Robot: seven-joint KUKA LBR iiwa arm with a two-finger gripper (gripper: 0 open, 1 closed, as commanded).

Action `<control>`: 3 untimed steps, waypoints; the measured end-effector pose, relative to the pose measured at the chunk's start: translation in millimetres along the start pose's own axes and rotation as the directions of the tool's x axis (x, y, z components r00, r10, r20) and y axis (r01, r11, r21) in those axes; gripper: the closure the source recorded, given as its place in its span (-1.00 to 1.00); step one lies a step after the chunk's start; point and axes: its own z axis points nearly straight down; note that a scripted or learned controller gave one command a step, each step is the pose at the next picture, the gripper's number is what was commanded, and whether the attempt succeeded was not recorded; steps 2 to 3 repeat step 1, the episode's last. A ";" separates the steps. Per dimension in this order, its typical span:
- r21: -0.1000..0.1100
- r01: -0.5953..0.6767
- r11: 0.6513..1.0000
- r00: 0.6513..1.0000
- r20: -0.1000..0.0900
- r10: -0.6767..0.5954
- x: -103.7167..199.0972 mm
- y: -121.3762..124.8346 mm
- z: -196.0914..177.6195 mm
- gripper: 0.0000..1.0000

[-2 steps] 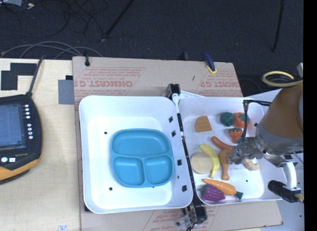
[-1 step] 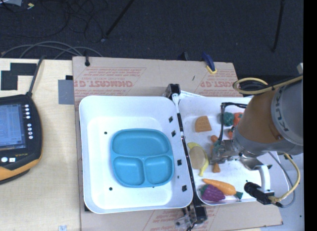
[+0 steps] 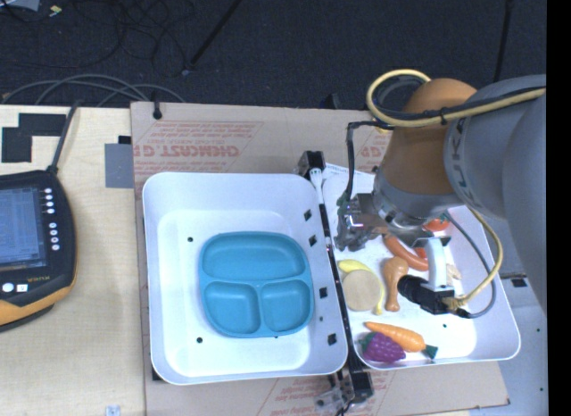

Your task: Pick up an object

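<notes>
Gripper (image 3: 357, 227) state unclear — one carrot (image 3: 395, 334), one grape bunch (image 3: 382, 349), one tray (image 3: 255, 282).

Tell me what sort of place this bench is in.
Probably a robotics lab test cell. A grey arm with an orange band works over two shallow white bins, a handheld control pendant with a screen lies on the bench, and loose cables cross the dark floor.

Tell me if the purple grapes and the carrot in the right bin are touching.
Touching. The camera view shows the purple grapes pressed against the carrot's lower edge, with no white bin floor between them.
</notes>
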 end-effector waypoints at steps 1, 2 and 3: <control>-0.003 -0.009 1.000 1.000 0.001 0.009 -2.9 -44.7 -138.2 1.00; -0.003 -0.009 1.000 1.000 0.001 0.009 -2.9 -44.7 -138.2 1.00; -0.003 -0.009 1.000 1.000 0.001 0.009 -2.9 -44.7 -138.2 1.00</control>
